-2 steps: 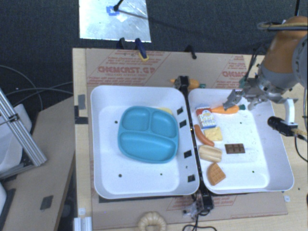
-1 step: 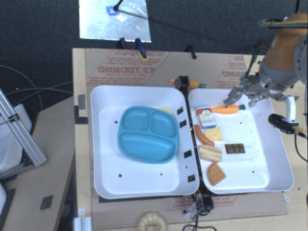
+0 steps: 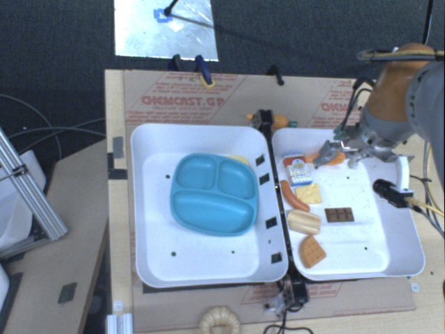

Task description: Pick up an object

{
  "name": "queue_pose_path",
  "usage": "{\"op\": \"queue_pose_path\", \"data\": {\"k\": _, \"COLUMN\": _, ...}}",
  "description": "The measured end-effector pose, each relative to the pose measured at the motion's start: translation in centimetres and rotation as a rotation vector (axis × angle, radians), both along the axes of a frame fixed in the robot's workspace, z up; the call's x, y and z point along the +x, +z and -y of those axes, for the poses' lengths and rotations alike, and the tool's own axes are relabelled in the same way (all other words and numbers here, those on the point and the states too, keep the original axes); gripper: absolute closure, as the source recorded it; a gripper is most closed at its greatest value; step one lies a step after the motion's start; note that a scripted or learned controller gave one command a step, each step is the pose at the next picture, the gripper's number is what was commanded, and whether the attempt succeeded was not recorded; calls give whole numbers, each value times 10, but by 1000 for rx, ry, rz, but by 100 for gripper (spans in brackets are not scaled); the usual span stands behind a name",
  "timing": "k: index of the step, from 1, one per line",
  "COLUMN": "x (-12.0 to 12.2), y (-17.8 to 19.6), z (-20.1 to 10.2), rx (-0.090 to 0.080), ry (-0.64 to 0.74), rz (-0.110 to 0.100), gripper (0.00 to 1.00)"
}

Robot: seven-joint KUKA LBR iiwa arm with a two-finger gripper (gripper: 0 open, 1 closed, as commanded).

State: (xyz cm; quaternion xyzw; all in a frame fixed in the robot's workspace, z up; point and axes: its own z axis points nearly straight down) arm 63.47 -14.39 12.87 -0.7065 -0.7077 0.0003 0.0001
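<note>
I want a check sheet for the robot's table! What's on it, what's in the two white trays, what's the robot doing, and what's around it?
Surface: cardboard-covered bench bearing left bin and right bin.
Job's things: in right bin, small milk carton, cheese slice, hot dog sausage, bread roll, chocolate bar, waffle piece, orange piece.
Clutter: blue divided plate in left bin.
Grippers: gripper low over right bin's far edge, by the orange piece; grip state unclear.
Cables: black cables on floor at left and beside the arm at right.
Surroundings: dark carpet, shiny sheet, metal frame.
</note>
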Motion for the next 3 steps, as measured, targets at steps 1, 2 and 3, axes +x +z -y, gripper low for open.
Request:
{"op": "queue_pose_path", "data": {"k": 1, "x": 0, "y": -46, "z": -1, "rx": 0, "ry": 0, "rz": -1, "gripper": 0}}
{"op": "queue_pose_path", "data": {"k": 2, "x": 2, "y": -32, "z": 0, "rx": -1, "ry": 0, "rz": 6, "gripper": 100}}
{"op": "queue_pose_path", "data": {"k": 3, "x": 14, "y": 21, "z": -2, "rx": -1, "ry": 4, "rz": 8, "gripper": 100}}
